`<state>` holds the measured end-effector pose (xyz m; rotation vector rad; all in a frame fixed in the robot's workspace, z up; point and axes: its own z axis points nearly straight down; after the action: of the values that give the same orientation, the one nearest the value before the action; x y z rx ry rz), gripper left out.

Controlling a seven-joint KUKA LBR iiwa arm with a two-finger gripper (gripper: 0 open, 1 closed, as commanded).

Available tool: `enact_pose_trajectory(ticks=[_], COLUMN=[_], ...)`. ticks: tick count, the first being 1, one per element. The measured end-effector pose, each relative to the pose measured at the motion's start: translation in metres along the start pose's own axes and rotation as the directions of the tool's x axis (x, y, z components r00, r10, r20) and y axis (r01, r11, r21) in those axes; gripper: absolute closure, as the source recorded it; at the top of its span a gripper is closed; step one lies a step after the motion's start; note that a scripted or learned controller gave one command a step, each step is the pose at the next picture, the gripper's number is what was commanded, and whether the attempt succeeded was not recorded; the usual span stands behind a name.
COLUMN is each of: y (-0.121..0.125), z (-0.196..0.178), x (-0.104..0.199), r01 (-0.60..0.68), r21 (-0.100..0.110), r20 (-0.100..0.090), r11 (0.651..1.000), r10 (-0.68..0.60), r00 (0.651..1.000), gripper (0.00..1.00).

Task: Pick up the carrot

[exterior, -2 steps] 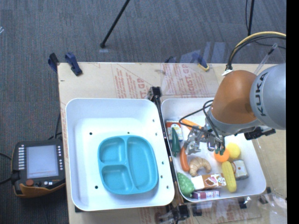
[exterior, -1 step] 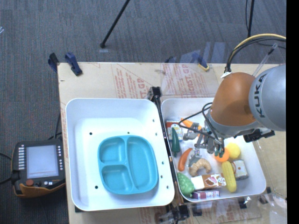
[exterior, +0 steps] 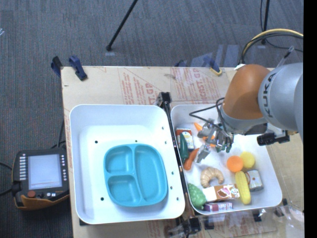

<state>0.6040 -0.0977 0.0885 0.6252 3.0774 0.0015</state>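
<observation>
Dark carpet surrounds the bench (exterior: 119, 83), where the claw (exterior: 214, 139) hangs low in the right bin (exterior: 270, 195), its grip impossible to judge, just beside the carrot (exterior: 190, 158) lying near the divider, apparently lined up for a grab.

The bench (exterior: 124, 86) bears two white bins (exterior: 81, 133) side by side, touching.

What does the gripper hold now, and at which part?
It cannot be told: the gripper hangs right over the carrot, but the hold is not clear.
</observation>
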Motion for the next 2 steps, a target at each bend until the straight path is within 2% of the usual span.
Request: enact_pose_trajectory(ticks=[1,2], y=[0.0,0.015], z=[0.0,0.0], x=[0.016,-0.027], r01=[-0.409,-0.469], r21=[0.005,0.002], r20=[0.003,0.002], r11=[0.912,0.883], r10=[0.409,0.469], r00=[0.912,0.883], gripper=[0.0,0.0])
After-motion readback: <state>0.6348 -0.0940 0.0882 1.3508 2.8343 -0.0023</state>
